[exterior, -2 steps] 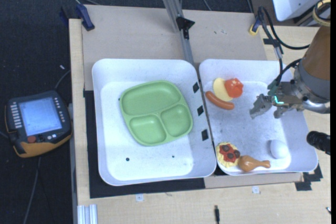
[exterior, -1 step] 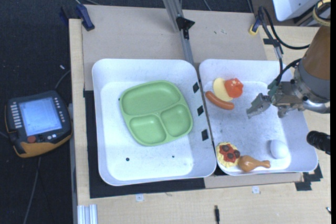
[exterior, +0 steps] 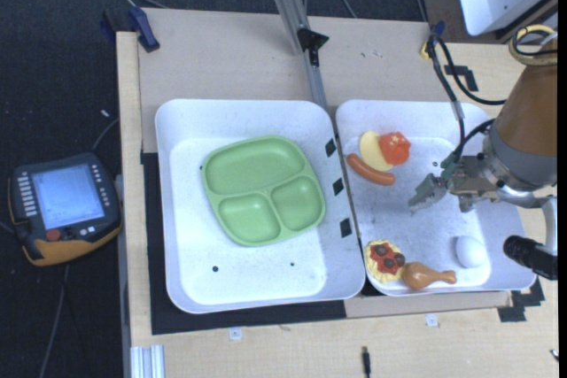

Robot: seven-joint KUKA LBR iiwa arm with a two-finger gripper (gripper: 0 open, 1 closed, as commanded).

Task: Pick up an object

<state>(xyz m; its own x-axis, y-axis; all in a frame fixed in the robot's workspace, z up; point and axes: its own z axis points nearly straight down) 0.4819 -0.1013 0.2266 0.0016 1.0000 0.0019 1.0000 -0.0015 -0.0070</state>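
My gripper [exterior: 445, 197] hangs over the middle of the right bin [exterior: 416, 115], open, with only bare bin floor between its fingers [exterior: 423, 193]. A sausage [exterior: 370, 170] lies to its left, beside a yellow slice [exterior: 372, 151] and a red pepper [exterior: 395, 146]. A white egg [exterior: 469, 251] rests just below and to the right of the gripper. At the bin's front edge lie a pizza slice [exterior: 384, 258] and a chicken drumstick [exterior: 429, 276].
The left bin [exterior: 177, 217] holds a green divided plate [exterior: 263, 189]. A metal post [exterior: 292, 4] slants down to the seam between the bins. Cables [exterior: 452, 75] run along the bench at the back right. A teach pendant [exterior: 62, 204] lies off the bench to the left.
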